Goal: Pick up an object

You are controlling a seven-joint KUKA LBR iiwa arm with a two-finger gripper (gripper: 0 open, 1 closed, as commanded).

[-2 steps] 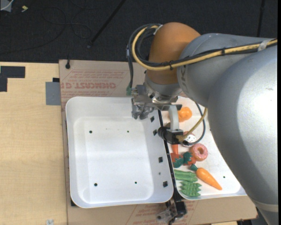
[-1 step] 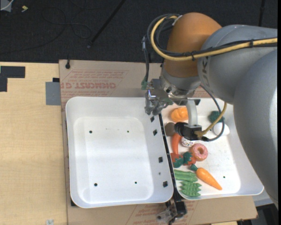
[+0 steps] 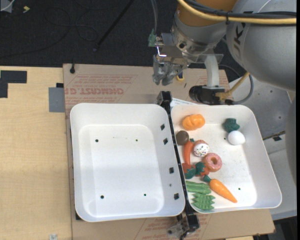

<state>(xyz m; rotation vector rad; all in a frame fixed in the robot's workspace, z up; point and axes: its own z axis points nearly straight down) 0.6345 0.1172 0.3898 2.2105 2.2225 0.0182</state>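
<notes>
Toy foods lie in the right bin [image 3: 262, 149]: orange pumpkin [image 3: 193, 121] near the top, brown ball [image 3: 182, 137] just below-left of it, dark green piece [image 3: 231, 124] with a white egg [image 3: 236, 138] touching under it. Mid-bin: pink donut [image 3: 212, 162], speckled round piece [image 3: 201, 148], red-orange stick [image 3: 188, 151]. Lower: carrot [image 3: 223, 190], green bean pod [image 3: 197, 187], ridged green leaf [image 3: 203, 201]. Left bin [image 3: 85, 134] beside it. Hand [image 3: 167, 74] hangs above the surface [image 3: 25, 134], behind the bins, well apart from the toys, nothing between its fingers; spread or closed, cannot tell.
</notes>
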